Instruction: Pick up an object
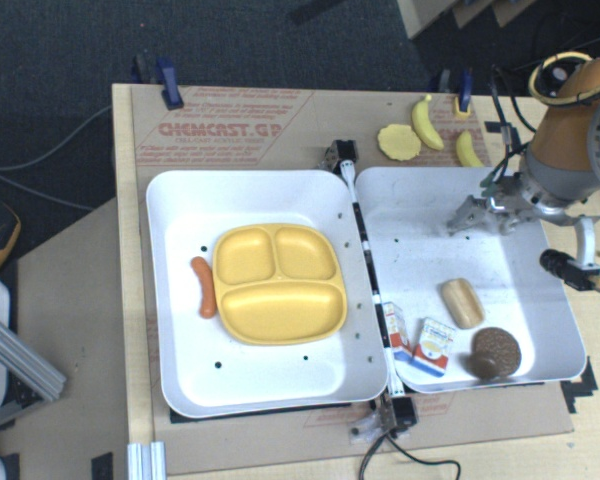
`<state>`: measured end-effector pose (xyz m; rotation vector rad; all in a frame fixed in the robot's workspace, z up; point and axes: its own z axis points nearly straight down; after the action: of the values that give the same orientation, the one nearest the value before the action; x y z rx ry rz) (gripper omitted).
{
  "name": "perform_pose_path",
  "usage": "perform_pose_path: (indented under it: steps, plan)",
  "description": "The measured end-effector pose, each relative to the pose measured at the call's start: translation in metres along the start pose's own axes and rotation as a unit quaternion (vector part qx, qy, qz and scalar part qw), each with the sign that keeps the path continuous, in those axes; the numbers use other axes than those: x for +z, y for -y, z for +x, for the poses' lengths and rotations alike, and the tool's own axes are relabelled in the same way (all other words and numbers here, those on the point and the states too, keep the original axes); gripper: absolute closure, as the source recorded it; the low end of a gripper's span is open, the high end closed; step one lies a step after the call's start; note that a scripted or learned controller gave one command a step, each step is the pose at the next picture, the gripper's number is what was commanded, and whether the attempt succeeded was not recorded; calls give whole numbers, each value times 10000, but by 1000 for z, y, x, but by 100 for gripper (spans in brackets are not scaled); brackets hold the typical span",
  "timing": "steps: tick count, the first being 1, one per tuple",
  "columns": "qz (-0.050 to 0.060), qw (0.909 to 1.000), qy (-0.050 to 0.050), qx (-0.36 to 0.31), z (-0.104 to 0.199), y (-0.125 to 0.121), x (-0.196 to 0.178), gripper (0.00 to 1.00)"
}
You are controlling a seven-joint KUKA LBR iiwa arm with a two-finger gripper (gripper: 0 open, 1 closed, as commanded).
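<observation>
Reaching in from the right over the right bin, wrist bent down, orange band up near the far right corner. Gripper low over the bin's far half, seemingly spread wide with nothing between the fingers, though blurred. Near the bin's front edge: bread roll, brown round patty at the front right, small carton just beside it. In the left bin: yellow divided plate, sausage touching its left side. On the counter beyond the right bin: bananas.
</observation>
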<state>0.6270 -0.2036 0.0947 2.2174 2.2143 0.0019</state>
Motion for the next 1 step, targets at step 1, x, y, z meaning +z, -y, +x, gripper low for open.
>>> perform_pose_path:
  steps: [1]
  plan:
    - [67,10000,-39,4,25,70,11,0]
